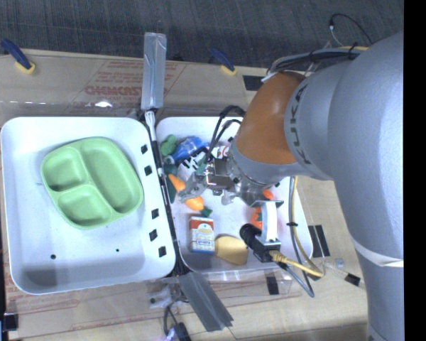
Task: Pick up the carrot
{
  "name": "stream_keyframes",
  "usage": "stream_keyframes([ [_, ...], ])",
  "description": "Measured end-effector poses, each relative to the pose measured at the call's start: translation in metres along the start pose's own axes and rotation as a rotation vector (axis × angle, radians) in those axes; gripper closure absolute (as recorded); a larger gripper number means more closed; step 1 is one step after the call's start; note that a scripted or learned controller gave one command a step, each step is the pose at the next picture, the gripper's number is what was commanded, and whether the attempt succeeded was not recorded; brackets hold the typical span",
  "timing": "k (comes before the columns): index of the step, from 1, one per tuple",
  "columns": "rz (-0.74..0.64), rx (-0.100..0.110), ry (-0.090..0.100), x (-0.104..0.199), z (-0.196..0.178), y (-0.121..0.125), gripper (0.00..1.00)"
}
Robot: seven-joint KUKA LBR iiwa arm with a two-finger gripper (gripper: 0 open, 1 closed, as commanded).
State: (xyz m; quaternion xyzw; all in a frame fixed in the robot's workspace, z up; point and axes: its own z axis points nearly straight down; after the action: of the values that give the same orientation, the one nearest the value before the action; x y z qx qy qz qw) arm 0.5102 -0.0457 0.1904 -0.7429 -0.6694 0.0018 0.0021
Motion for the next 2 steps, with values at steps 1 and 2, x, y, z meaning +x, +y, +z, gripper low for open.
stream_keyframes([
  [1,-0.013,-0.002,0.0,-0.042,0.099,0.033,0.0],
  [2,0.041,-0.005,0.0,-0.015,-0.003,0.105,0.0],
])
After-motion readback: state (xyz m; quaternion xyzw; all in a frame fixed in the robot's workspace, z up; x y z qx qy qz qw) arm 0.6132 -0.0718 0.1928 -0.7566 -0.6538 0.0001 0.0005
